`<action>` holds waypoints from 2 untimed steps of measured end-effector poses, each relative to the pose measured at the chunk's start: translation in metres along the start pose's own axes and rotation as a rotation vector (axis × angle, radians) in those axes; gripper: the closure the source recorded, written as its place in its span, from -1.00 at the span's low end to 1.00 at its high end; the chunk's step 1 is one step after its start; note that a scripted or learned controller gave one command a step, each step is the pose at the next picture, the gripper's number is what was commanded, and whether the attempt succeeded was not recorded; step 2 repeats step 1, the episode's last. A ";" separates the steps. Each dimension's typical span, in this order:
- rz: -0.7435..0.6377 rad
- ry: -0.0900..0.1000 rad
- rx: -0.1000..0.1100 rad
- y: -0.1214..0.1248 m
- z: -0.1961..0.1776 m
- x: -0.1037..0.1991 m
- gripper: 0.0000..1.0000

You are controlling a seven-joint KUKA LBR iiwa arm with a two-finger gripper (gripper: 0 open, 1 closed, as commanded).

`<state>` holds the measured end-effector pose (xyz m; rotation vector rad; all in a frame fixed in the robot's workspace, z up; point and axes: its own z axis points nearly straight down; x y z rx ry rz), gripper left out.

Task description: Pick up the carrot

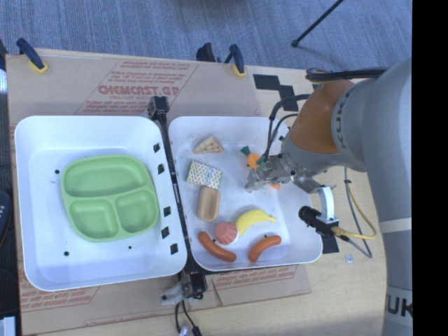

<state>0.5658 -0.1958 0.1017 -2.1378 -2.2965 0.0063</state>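
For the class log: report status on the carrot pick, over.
Hand down in right bin, over the carrot; grip unconfirmed. Carrot partly hidden, orange end with green top visible. Banana close below, over.

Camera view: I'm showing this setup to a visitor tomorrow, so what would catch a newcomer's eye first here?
First, the big grey arm with its orange band, reaching in from the right, its gripper low over the carrot in the right bin. Next, the bright green divided plate alone in the left bin. Then the toy food scattered in the right bin, such as the yellow banana and two sausages near its front edge.
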 end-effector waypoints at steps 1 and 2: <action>0.245 0.000 -0.003 0.044 -0.108 0.044 1.00; 0.245 0.000 -0.003 0.044 -0.108 0.044 1.00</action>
